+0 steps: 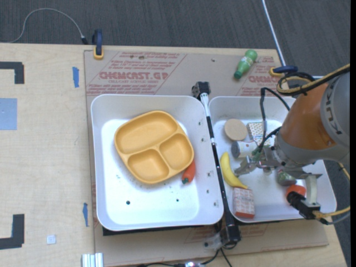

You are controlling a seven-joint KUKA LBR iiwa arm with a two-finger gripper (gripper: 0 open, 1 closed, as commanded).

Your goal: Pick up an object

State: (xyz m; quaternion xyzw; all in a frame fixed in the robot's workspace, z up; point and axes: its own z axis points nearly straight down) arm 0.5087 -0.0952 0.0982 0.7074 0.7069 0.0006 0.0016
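Two white bins (105, 149) sat side by side. Left of the gripper (251, 161), the far bin held one yellow divided plate (153, 146) and one small carrot (189, 173). Close beside the gripper lay one banana (229, 171), one round cracker (235, 129), one wrapped snack bar (243, 202), and perhaps another small item, half hidden. One green bottle (245, 64) lay beyond the bins

Dark grey carpet (167, 10) beyond pale wooden bench (39, 149); blue tape marks (75, 77), black corner marks (14, 71).
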